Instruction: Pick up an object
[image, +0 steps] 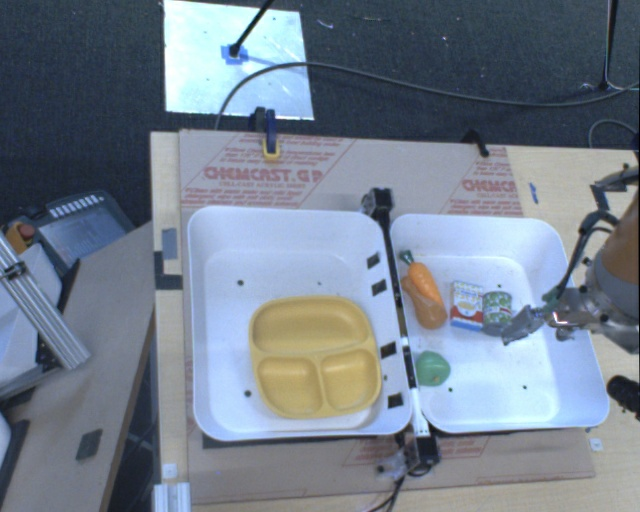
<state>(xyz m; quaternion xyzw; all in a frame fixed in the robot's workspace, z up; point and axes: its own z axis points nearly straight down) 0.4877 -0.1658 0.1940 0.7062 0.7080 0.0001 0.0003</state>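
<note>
One carrot (425, 293), lengthwise bin-front to back, leaf-end rearward

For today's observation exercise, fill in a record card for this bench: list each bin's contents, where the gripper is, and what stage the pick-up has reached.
left bin: yellow divided tray, three compartments
right bin: toy carrot, small printed carton, green round object
carrot position: near the divider, left of the carton
green object position: below the carrot, by the divider
gripper: over the right bin, at the carton's right edge
arm: enters from the right
task stage: nothing seen lifted; whether the carton is grasped cannot be told
</note>
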